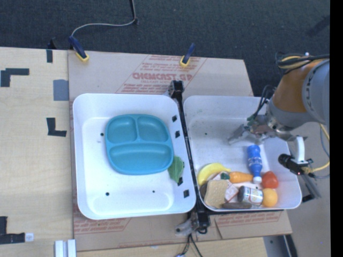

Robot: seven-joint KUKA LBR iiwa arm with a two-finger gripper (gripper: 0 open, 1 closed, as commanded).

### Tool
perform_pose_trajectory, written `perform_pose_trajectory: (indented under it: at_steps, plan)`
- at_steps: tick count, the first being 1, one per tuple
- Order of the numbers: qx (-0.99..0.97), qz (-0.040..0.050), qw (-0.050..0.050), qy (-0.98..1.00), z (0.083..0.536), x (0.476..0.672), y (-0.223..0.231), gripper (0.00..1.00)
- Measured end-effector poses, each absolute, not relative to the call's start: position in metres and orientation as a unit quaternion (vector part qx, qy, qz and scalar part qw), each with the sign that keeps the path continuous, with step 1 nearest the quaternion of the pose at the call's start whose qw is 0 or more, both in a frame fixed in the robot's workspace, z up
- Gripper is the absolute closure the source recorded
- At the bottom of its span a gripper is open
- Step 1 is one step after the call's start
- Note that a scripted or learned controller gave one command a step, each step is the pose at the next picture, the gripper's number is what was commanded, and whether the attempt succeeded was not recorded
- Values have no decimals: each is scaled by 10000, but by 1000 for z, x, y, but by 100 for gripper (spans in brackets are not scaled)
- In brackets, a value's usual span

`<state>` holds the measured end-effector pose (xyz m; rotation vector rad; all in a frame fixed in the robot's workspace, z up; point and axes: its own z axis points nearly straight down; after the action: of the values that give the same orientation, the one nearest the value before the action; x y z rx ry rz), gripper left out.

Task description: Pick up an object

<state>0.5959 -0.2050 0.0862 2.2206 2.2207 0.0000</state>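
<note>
- Landmark for all positions: the right bin (214, 108), one of two white bins side by side on the worktop (32, 143).
- Arm (300, 92) reaches in over the right bin's right wall; orange band visible above the wrist.
- Gripper (247, 133) sits low over the bare upper-middle floor of the right bin. Fingers are spread apart, one reaching left toward the bin's middle; nothing between them.
- Candidate objects are clustered along the right bin's near wall: blue bottle (254, 160) standing closest, just below the gripper; orange carrot-like piece (240, 177) and red piece (270, 180) beside the bottle's cap end; yellow banana (210, 171) to the left; tan sponge-like block (215, 193), small can (250, 195) and an orange ball (270, 197) against the near wall.
- Left bin (86, 159), across the shared wall from the right bin, holds a blue divided plate (139, 143); a green scrap (176, 168) lies at the shared wall.
- Step, as judged: approach, no grasp made. No object is lifted.
- Next move calls for shifting toward the near wall, centring over the bottle, aligning the open fingers across its narrow body, descending, then closing.
- Risk: crowded neighbours may get nudged; round bottle may roll away.
</note>
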Motion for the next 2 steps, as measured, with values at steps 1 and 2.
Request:
perform_pose_trajectory:
  at_steps: [1, 2]
  plan:
    - [7072, -1, 1, 7070, 89, 543, -188, 0]
    - [7072, 3, 14, 7071, 98, 544, -188, 100]
